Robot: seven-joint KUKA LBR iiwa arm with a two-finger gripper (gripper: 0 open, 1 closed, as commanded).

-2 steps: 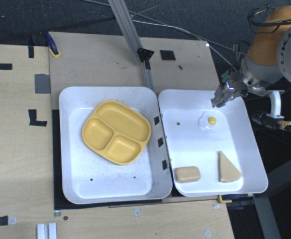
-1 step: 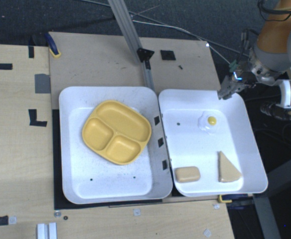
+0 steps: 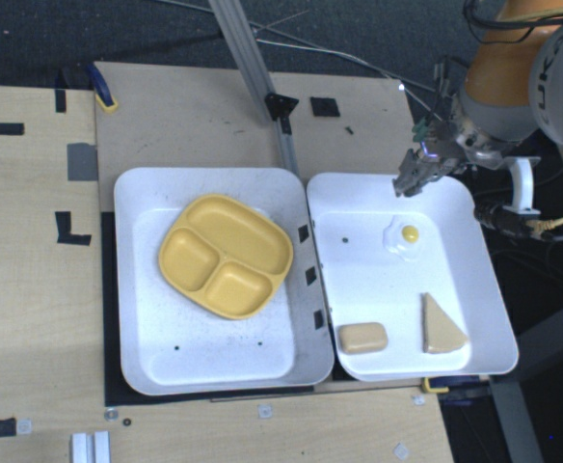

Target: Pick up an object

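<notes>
The gripper (image 3: 407, 183) is hanging over the far rim of the right bin (image 3: 484, 258), carrying nothing — whether it is spread or pinched I cannot tell at this size. Just below it a fried egg (image 3: 404, 235) is lying flat on the bin floor, the nearest thing to take. Near the front wall a tan bread roll (image 3: 362, 337) and a wedge of cheese (image 3: 442, 324) are sitting side by side, a little apart. The yellow divided plate (image 3: 226, 255) is resting in the left bin (image 3: 137, 258).

The egg is looking awkward (thin, flat against the floor), so a descent could be closing over it and coming up bare — or be scraping the floor. Starting this close to the rim, a drop could be clipping the wall.
</notes>
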